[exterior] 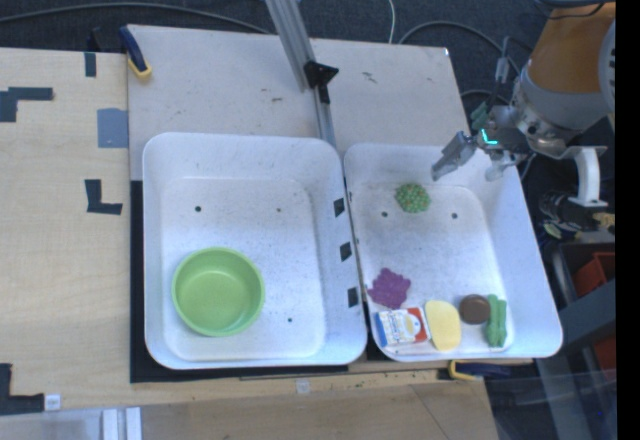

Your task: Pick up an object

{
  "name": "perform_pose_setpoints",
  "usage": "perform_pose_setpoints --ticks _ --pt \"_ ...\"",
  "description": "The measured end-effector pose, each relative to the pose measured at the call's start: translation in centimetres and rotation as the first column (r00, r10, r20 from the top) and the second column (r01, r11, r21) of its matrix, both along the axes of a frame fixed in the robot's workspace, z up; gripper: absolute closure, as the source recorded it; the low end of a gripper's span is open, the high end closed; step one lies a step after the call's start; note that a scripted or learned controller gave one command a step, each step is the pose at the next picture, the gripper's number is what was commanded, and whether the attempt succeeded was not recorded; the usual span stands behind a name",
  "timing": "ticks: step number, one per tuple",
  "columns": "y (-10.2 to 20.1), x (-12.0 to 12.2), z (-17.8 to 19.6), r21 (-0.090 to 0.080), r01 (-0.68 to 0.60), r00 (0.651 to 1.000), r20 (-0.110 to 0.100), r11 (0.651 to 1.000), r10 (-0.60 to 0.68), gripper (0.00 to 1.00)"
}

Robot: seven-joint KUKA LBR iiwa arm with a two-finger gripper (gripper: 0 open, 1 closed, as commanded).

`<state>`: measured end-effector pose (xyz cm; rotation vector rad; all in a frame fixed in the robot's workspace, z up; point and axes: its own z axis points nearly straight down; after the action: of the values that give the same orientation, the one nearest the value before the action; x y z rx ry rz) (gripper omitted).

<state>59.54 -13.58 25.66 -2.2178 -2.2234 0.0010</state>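
The arm point(570, 48), grey with an orange band, enters from three o'clock and ends in the gripper point(470, 160), which hangs over the upper right corner of the right bin point(520, 258), at about one o'clock from that bin's centre. Its two fingers point(449, 158) stand apart, one angled out toward the bin's interior and the other nearer the right wall, with nothing seen between them. The nearest object is a green bumpy ball point(412, 197), lying on the bin floor near the gripper at roughly its eight o'clock, apart from it. Along the bin's near wall, at six o'clock, sits a row of items: a purple lumpy piece point(390, 286), a white packet with red print point(401, 326) just below it, a yellow rounded piece point(443, 324) touching the packet's right side, a brown round piece point(474, 308), and a green upright piece point(496, 320) just beside the brown one. The left bin point(160, 228) holds a green bowl point(218, 291), upright, at about seven o'clock from that bin's centre. A grey rail point(285, 13) slants down from twelve o'clock toward the gap between the bins.
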Motion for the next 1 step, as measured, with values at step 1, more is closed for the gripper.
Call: perform_pose_setpoints --ticks 1 --pt "0.76 0.44 -6.01 0.000 0.000 1.000 -0.006 1.000 0.000 0.00"
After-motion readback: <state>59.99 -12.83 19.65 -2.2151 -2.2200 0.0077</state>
